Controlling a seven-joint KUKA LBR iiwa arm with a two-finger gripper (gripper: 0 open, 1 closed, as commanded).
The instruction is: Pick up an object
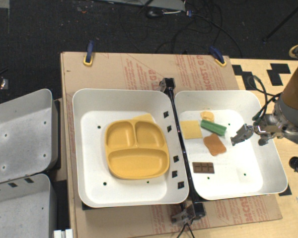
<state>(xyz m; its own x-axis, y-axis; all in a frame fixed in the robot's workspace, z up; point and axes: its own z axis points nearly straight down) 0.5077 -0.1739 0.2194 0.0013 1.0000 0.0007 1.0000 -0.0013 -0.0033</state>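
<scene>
Brown chocolate bar (pixel 203 168), gripper (pixel 250 134) near green block (pixel 213 127), cardboard lettering unreadable

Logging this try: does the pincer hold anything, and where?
Nothing is held. The pincer hangs open over bare floor in the right bin, apart from the green block and brown piece.

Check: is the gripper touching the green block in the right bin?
Apart. The camera view shows bare white bin floor between the gripper and the green block.
</scene>
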